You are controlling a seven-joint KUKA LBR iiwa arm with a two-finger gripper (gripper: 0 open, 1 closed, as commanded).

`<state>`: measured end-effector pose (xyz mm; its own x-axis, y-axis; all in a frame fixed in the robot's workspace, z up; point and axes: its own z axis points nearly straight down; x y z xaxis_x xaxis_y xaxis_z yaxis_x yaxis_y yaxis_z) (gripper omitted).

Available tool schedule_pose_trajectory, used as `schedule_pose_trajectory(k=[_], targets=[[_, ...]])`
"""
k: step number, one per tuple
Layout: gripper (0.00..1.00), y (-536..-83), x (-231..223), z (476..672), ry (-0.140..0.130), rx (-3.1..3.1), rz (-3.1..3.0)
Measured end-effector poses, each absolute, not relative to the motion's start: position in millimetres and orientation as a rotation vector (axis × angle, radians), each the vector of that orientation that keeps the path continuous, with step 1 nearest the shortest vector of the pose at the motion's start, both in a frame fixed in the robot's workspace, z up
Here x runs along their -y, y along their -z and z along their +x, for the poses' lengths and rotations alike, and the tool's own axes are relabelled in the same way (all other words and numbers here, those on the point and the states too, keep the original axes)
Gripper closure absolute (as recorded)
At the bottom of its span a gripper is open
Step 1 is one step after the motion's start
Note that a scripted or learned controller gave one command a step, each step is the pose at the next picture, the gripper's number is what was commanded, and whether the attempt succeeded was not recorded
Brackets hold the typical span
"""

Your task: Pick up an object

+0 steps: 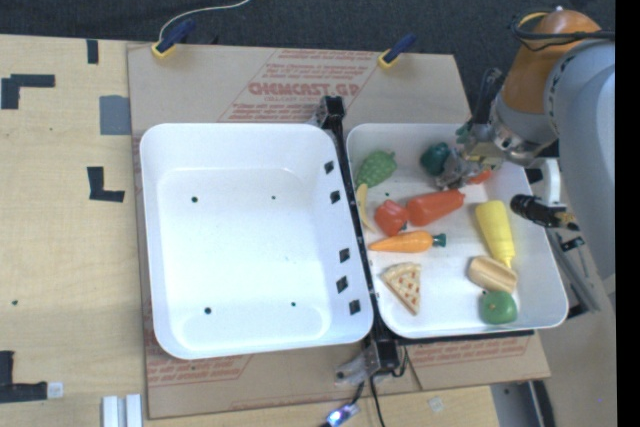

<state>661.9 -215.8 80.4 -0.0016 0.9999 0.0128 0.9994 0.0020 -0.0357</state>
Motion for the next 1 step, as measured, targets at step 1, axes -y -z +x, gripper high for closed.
schedule_pose_trajectory(k=[1], targets=[[1.0, -334.2, 222.8, 670.7, 0.013, 2.237, -2.233]])
